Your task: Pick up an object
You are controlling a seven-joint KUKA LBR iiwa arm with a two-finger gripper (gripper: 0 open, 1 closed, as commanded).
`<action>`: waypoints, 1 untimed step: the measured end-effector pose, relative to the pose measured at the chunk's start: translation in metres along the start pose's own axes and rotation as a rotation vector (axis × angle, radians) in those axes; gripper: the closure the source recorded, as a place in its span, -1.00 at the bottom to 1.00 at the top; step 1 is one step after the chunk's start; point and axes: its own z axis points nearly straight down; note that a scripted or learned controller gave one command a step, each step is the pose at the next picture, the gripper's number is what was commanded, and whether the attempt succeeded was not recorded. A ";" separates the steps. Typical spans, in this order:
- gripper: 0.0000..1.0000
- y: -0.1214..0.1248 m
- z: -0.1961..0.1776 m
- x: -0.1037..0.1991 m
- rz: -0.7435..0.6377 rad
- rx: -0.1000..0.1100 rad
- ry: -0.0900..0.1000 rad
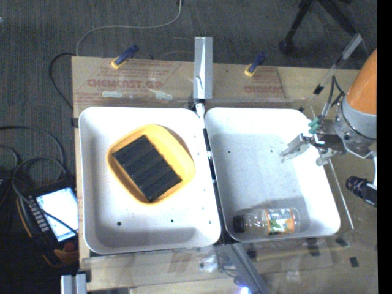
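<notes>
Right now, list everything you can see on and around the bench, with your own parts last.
white bins: two, white, side by side on the bench.
yellow dish: one, yellow, in the left bin.
black pad: one, black and ribbed, lying in the yellow dish.
bottle: one, clear with an orange and green label and a dark cap, lying on its side along the right bin's near edge.
clamps: two, blue and yellow, on the cardboard behind the bins.
tablet: one, lit screen, on the floor left of the bench.
office chair base: one, black, top right.
hand: one, grey metal, over the right bin's right side, fingers apart, nothing between them.
</notes>
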 end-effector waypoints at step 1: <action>-1.00 -0.017 0.007 -0.031 -0.428 -0.001 0.000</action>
